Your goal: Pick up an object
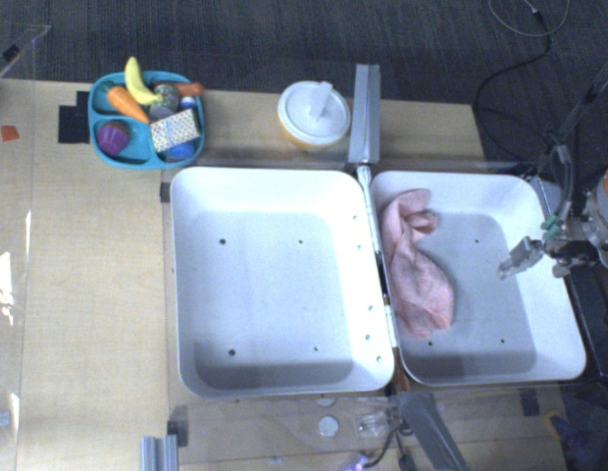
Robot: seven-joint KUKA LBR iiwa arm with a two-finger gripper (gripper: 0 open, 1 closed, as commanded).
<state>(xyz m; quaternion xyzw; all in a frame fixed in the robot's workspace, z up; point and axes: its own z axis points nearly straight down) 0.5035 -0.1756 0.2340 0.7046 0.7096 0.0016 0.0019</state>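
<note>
Camera view: two white bins side by side on worktop (pixel 88 292). Left bin (pixel 275 283) bare inside. Right bin (pixel 500 351) holds pink cloth (pixel 417 268), crumpled, lying lengthwise against left wall just beside divider, top end bunched, lower end flatter. Likely pick target, being sole item in either bin. Gripper (pixel 520 258) at right side of right bin, over floor near right wall, well apart from cloth, nothing between it and cloth. Gripper state: cannot tell, too small and blurred. Not holding cloth. Arm body mostly cut off at right edge, cables nearby. Pick judged not yet started; needs travel leftward across bin, then descent onto bunched part where folds give grip. Behind bins: blue tray (pixel 103 150) of toy food, white lidded container (pixel 314 114), both off to back, apparently out of play.
</note>
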